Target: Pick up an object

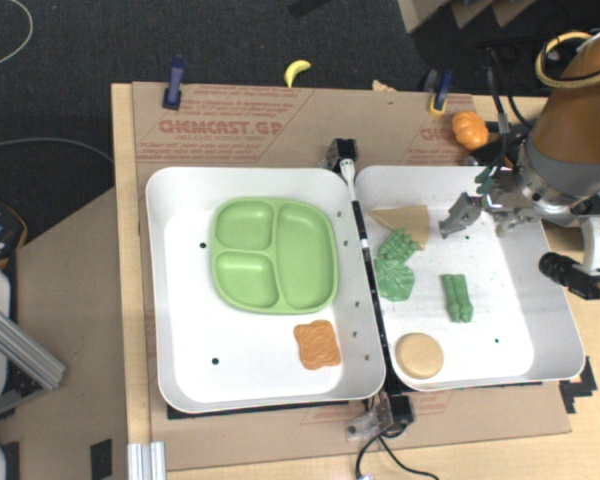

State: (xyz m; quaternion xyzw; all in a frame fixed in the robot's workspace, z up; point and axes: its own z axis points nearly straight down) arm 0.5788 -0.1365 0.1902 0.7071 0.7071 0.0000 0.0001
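Gripper (470, 211) hangs over the upper part of the right bin (540, 363), its dark fingers hard to read against the wrist hardware; I cannot tell whether they are spread or pressed together, and nothing shows between them. Closest to it lies a tan wedge (404, 217), flat against the bin floor. Just below sit two green lumps (394, 264), touching or nearly so, then a green stick (456, 297) standing apart, and a round beige disc (419, 356) near the front wall.

Likely trouble: the wedge looks thin, so fingers coming down on it could skid across the floor and close on nothing. The lumps crowd each other, so a grasp there may nudge one aside or catch both. The disc sits close to the wall, which could block one finger. The stick, alone with room around it, seems the safest pick.

The left bin (170, 268) holds a green divided plate (275, 255) and an orange waffle (318, 345), well apart from the gripper.
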